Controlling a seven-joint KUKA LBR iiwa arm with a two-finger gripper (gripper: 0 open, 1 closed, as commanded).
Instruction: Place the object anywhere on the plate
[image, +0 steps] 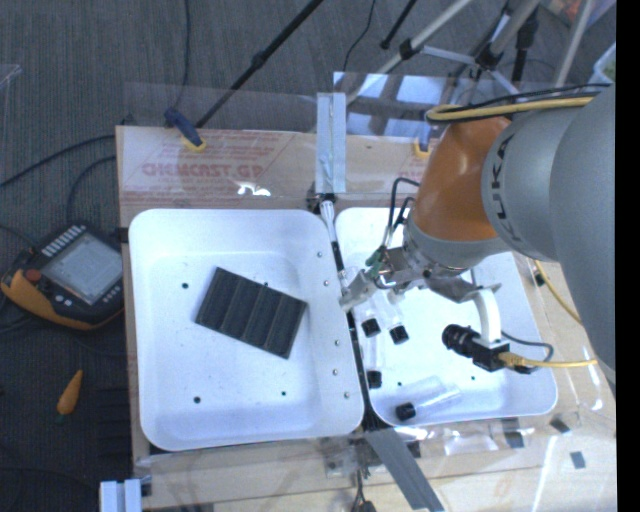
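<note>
A dark grey ribbed plate (250, 312) lies flat and slightly turned in the left bin (160, 240). A small clear plastic object (432, 392) lies near the front of the right bin (530, 400). My gripper (384, 329) hangs over the left part of the right bin, close to the wall between the bins. Its two black fingertips (370, 325) stand apart, and white bin floor shows between them. The clear object sits below and to the right of the gripper, apart from it. The arm's orange band and grey body hide the back of the right bin.
Two small black pieces (373, 378) (405, 410) sit on the right bin's floor near its front left. A black fitting with a yellow cable (470, 341) hangs off the wrist. A pendant (68, 275) lies left of the bench.
</note>
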